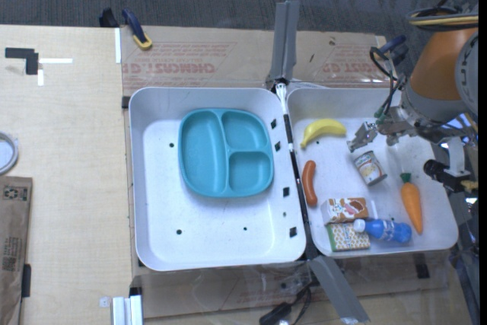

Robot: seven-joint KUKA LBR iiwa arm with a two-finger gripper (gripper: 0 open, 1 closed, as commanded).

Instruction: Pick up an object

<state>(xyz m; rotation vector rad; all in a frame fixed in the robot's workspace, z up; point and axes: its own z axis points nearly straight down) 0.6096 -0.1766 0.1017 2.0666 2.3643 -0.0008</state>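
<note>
Fingers (365, 135): seen low over the right bin, near its back wall; how far they are spread cannot be told, and nothing is seen between them.
Gripper (362, 137): carried on the grey arm (441, 99), which enters from the right with its orange band (445, 65) above the wrist.
Can (369, 167): a small tin lying on its side just in front of the fingers, close to them; contact cannot be confirmed.
Banana (323, 130): yellow, lying just beside the fingers on the side away from the arm, apart from them.
Sausage (310, 183): a red-orange piece lying lengthwise, in front of the fingers and away from the arm, near the wall shared by the two bins.
Carrot (412, 208): orange with a green top, lying in front of the fingers, toward the arm's side.
Carton (348, 208): a small printed box lying well in front of the fingers.
Box (349, 237): a second small printed pack, lying just beyond the carton at the front wall.
Bottle (383, 230): blue with a white cap, lying on its side beside the box.
Right bin (434, 240): white and shallow; all items above are held in it.
Left bin (152, 240): white, set against the right bin.
Plate (226, 152): a teal divided tray lying flat in the left bin, well apart from the fingers.
</note>
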